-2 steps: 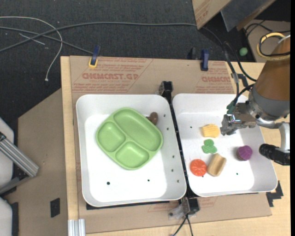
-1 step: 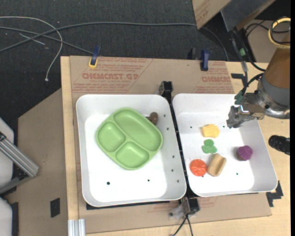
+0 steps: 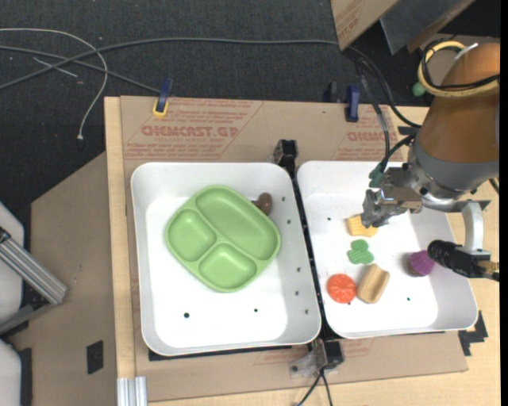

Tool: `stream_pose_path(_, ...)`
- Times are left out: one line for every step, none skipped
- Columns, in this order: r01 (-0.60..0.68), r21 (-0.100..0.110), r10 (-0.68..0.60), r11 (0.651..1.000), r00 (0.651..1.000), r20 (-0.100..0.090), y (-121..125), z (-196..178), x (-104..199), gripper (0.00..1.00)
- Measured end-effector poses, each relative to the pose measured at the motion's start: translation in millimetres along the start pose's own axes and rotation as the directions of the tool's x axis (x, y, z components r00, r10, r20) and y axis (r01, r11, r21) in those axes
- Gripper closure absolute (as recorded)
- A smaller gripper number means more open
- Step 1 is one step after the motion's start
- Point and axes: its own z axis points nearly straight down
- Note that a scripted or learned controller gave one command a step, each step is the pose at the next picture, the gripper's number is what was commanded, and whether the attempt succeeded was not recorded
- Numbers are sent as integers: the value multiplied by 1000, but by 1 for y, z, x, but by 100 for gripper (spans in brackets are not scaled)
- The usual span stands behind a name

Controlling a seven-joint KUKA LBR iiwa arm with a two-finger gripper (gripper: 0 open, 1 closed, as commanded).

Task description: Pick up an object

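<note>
Arm's jaws (image 3: pixel 371 220) right over yellow piece (image 3: pixel 359 227), touching; open/closed can't tell

Around my workspace lies a dark grey carpeted floor (image 3: pixel 55 103), with thin pale cables (image 3: pixel 71 59) looping across it at the upper left. My tabletop is covered by a flat brown cardboard sheet with red printed lettering (image 3: pixel 190 127), pinned at its far edge by a blue and yellow clamp (image 3: pixel 164 95) and a second blue clamp (image 3: pixel 352 101). A silver aluminium rail (image 3: pixel 28 270) slants in at the left edge, and a brown cardboard box corner (image 3: pixel 361 20) juts in at the top, all under even, soft light.
</note>
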Motion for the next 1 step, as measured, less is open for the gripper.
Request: stream_pose_path(1,0,-1,1000,1000,0,7,6,53,100)
